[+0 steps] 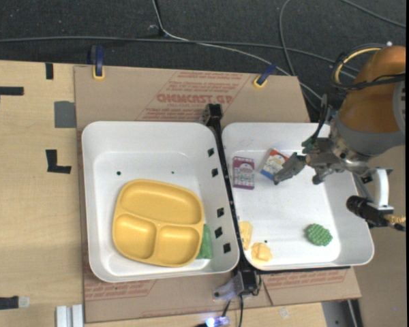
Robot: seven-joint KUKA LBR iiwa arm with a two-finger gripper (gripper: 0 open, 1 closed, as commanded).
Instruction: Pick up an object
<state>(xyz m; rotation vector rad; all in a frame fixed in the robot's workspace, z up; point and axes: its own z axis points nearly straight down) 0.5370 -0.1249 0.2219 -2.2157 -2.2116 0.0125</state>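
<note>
Brown cardboard sheeting covers the table (27,182), and dark cloth crossed by thin black cables lies behind it; two shallow white bins sit side by side on the cardboard. From the right comes the arm (371,107), grey with an orange upper part, its wrist hanging over the right bin's (296,254) far right side. Within the left bin (95,182) lies a yellow divided tray (157,222), filling its lower half; a green piece (206,242) shows just beside the tray's right edge. Over in the right bin, a small purple carton (243,172) lies near the dividing wall; a small packet (274,163) in white, red and blue lies just right of it; a green knobbly object (318,234) sits toward the near right corner; two yellow pieces (260,251) rest by the near wall. Two dark prongs of the pincer (301,170) stand apart, moderately spread; nothing lies between them; the left prong's tip reaches the packet's edge, though whether it touches I cannot tell.
</note>
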